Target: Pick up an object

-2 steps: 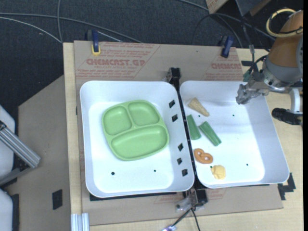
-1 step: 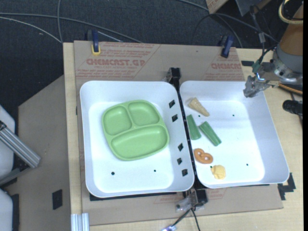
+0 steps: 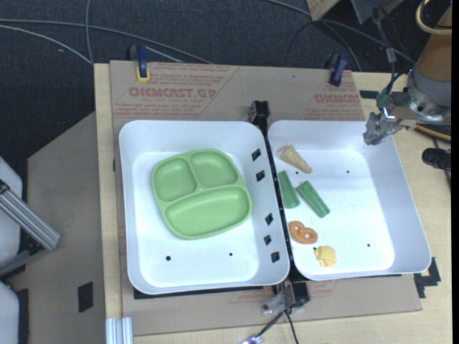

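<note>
White right bin [image 3: 401, 213] holds all targets, clustered by its left wall: cone [image 3: 295, 159], two green sticks [image 3: 301, 194], pretzel [image 3: 302, 233], yellow bit [image 3: 325, 256]. Gripper [image 3: 375, 131] over bin's top-right corner, nothing seen in it, opening can't tell. Cone nearest, lying left and slightly toward cam, long axis diagonal.

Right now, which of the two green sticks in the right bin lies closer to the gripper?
The right-hand green stick, slanted toward the bin's middle. The other green stick lies along the divider, farther from the gripper.
</note>
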